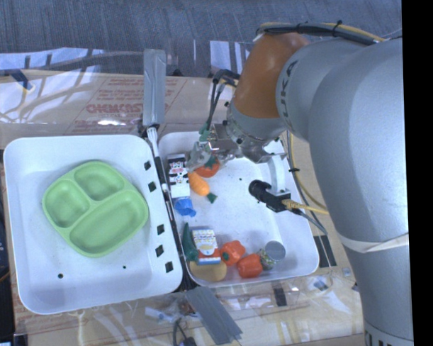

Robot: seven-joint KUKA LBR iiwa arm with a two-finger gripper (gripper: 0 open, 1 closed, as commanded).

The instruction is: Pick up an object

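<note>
My gripper (204,155) is low over the upper left part of the right bin (304,233), reaching in from the right. Directly under it lies a red-orange object (208,170), partly hidden by the gripper. An orange carrot-shaped toy (198,183) with a green tip lies just below and touches or nearly touches that object. Whether anything is held is unclear from this angle.
The left bin (36,281) holds a green divided plate (96,206). The right bin also has a small printed box (177,171), a blue piece (183,206), a small carton (205,240), a red pepper (233,251), a tan lump (208,271) and a grey can (274,252).
</note>
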